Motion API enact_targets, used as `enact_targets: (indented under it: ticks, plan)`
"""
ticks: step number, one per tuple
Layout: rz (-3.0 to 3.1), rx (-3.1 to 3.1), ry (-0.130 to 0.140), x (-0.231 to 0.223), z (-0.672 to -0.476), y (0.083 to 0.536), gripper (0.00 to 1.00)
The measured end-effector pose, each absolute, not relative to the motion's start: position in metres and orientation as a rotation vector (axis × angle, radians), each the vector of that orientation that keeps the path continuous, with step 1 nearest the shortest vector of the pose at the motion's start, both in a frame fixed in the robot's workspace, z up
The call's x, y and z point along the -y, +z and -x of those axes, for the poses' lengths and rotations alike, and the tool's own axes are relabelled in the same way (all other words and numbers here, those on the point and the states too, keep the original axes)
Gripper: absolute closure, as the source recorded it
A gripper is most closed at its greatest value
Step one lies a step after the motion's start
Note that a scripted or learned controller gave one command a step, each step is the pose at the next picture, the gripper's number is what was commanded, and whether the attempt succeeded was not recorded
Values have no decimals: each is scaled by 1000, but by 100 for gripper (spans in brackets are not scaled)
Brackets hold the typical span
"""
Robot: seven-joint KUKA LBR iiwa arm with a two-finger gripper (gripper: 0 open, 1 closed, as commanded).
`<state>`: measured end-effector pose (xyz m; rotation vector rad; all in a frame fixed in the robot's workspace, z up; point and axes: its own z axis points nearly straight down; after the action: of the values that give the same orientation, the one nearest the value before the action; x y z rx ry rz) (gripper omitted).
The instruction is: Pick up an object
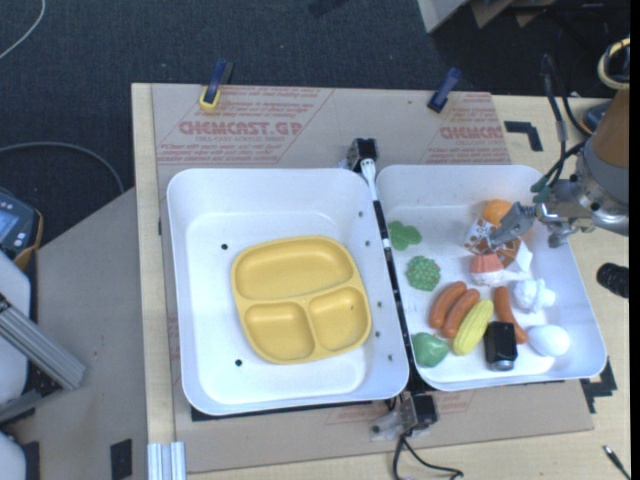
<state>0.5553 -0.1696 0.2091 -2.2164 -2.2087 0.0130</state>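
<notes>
1. End effector [522, 220] sits at right-centre of frame, low over the right bin [585, 298], at the upper part of the toy-food pile. Its dark fingers point toward frame left; can't tell how far they're spread or whether anything is between them.
2. Candidate objects are all in the right bin: orange piece [496, 211] and a red-and-white piece [487, 260] just beside the fingers; green leafy pieces [404, 235] and [423, 273] to the left; two sausages [452, 308], corn cob [472, 327], a black block [500, 345] and a white egg [547, 341] toward lower frame.
3. Left bin [190, 218] holds just a yellow divided tray [298, 298]; not relevant to this try.
4. Step in hand, by my read: descend and close on the orange or red-and-white item nearest the fingers.
5. To do it well: straddle one object only, since these lie touching each other; centre the fingers before closing.
6. Go low enough to catch the widest part; small rounded toys likely squirt out of a shallow pinch.
7. Lift straight up, clear of the bin's far-right wall.
8. Easier fallback: the isolated green pieces, well apart from the clutter.
</notes>
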Motion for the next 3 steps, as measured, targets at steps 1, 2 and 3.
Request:
enact_targets:
  ticks: [1, 2, 3]
  plan:
    - [2221, 2221, 0, 169, -558, 217, 0]
    - [2217, 2217, 5, 164, -555, 154, 0]
    - [2217, 2217, 4, 162, -555, 112, 0]
